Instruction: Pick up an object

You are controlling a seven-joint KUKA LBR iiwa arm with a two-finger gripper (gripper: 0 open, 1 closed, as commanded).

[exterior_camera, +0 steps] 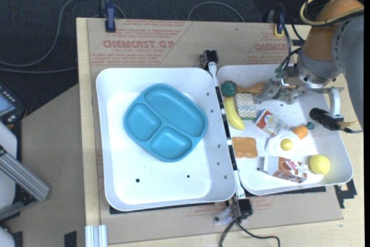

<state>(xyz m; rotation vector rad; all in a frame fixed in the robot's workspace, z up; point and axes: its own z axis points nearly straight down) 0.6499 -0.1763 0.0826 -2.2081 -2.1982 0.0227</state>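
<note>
My gripper hangs low over the back of the right bin, at the end of the grey arm with the orange band. Just left of it lie an orange-brown piece and a green round toy. A yellow banana lies along the bin's left wall beside a pale patterned packet. Nearer the front are a red and white packet, a fried egg, a slice of toast, a lemon and a small carton.
The left bin holds a blue divided plate. A small orange piece lies right of the egg. A black part juts over the right bin's right side. Cables run across the bench's back edge.
</note>
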